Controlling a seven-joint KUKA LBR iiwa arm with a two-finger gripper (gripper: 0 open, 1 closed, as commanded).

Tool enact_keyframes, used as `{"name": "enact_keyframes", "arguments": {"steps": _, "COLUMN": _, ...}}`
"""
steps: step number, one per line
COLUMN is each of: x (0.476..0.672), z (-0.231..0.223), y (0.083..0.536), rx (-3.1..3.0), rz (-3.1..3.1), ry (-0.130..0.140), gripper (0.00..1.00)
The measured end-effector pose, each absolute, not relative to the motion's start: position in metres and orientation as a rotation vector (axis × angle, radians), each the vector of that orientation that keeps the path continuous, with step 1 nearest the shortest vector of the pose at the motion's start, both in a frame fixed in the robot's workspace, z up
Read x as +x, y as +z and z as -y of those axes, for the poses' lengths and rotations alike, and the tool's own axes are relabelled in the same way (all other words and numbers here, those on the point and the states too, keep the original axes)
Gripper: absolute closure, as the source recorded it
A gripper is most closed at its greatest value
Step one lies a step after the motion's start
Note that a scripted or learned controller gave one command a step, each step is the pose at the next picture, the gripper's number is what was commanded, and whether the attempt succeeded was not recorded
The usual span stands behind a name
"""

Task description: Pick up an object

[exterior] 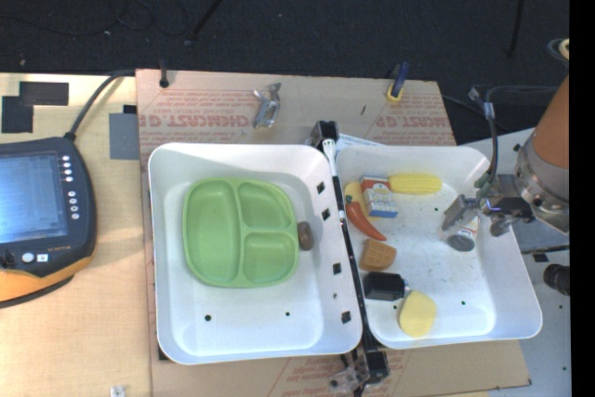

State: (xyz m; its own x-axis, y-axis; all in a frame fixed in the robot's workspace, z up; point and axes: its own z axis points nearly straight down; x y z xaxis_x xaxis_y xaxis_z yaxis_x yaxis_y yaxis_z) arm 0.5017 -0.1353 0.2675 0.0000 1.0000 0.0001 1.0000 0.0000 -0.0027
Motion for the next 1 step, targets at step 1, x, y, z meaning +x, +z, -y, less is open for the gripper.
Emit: {"name": "enact_keyframes", "arguments": {"steps": 1, "x": 0.5115, "z": 0.0989, "y": 0.1258, "rx": -2.222, "rz": 2.22, "ry": 0.001, "gripper": 0.0}}
